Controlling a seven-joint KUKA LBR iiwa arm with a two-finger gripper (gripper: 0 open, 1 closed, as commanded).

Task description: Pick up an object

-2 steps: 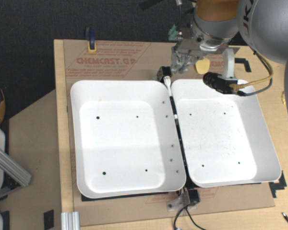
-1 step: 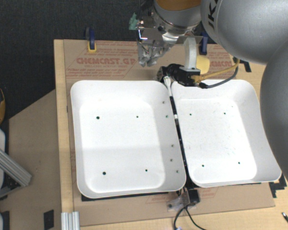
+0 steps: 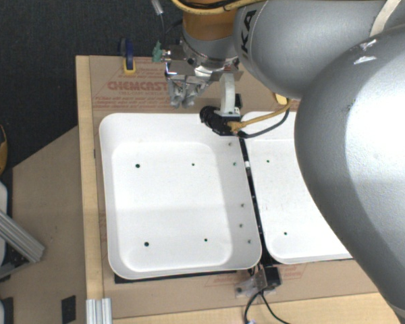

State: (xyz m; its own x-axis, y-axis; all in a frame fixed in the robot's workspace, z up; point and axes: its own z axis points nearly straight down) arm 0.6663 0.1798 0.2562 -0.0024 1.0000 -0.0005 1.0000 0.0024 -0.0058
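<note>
My gripper (image 3: pixel 183 97) hangs below the orange wrist band at the top centre. It is over the brown board just behind the back rim of the left white bin (image 3: pixel 111 181). I see nothing held beneath it. The left bin's floor shows bare white with a few small black dots. The grey arm covers most of the right bin (image 3: pixel 283 201). A small yellow patch (image 3: pixel 281 100) peeks out beside the arm at that bin's back edge; I cannot tell what it is.
A black connector with a tan cable (image 3: pixel 219 121) hangs over the bins' shared back corner. A blue and yellow clamp (image 3: pixel 127 56) grips the board's back edge. An aluminium rail (image 3: pixel 13 235) lies at the lower left. Cabling (image 3: pixel 263 279) sits at the front edge.
</note>
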